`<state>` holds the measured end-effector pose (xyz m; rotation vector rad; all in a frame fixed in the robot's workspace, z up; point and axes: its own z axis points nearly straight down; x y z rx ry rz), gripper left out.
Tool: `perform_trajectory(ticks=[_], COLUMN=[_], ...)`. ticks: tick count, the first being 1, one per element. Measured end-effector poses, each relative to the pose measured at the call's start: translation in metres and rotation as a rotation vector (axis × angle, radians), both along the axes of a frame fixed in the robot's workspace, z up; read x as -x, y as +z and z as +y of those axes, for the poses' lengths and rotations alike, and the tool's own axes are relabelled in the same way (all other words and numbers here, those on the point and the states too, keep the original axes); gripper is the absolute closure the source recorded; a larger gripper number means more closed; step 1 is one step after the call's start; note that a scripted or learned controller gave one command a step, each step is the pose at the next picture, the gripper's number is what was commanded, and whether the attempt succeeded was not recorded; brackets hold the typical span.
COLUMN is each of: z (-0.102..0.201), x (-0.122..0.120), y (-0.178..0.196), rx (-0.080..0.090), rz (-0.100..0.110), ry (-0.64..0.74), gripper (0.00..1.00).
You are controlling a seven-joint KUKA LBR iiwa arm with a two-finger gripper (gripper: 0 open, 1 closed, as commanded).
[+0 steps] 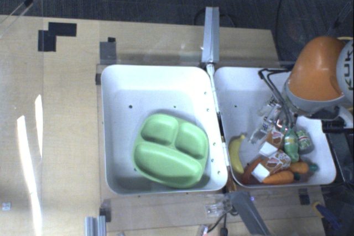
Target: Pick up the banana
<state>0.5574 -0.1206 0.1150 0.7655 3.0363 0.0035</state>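
Banana (pixel 237 154) lies in right bin (pixel 243 81), against left wall, beside food pile. My pincer (pixel 269 123) hangs near, above the pile; opening unclear. Banana likely light, soft-skinned, curved: take mid-body, gentle squeeze.

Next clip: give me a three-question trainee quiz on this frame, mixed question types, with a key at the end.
1. True or false: the banana lies in the right bin, against its left wall.
2. Which bin holds the green divided plate? A) left bin B) right bin C) neither
3. Fill in: the pincer hangs over the ____ bin, above the pile with the carrot.

Key: 1 true; 2 A; 3 right.
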Motion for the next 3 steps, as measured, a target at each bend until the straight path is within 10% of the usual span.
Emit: perform_trajectory(ticks=[1, 2, 3], z=[-0.017, 0.021, 0.031], x=[0.062, 0.068, -0.011], y=[-0.023, 0.000, -0.026], rx=[0.004, 0.001, 0.003], rz=[-0.014, 0.002, -0.001], ry=[0.167, 0.144, 0.317], gripper=[0.00, 0.00, 0.00])
